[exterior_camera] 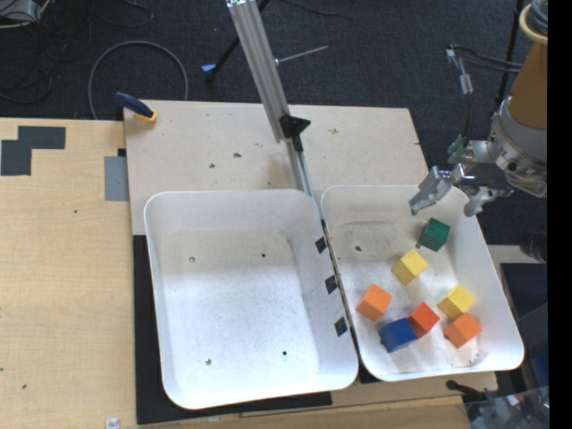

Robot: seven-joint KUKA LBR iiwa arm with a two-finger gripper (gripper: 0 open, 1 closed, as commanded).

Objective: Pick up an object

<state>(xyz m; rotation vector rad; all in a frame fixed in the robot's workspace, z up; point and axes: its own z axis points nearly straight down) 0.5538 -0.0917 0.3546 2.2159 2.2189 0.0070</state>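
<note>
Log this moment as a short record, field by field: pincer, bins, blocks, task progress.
pincer: pincer open, hanging over the far part of the right bin, nothing between its fingers
nearest block: green block, just below the pincer in the view
other blocks, right bin: two yellow, two orange, one red, one blue
touching: red and blue blocks sit against each other
left bin: left bin, white with dark specks
task progress: no block lifted yet
</note>
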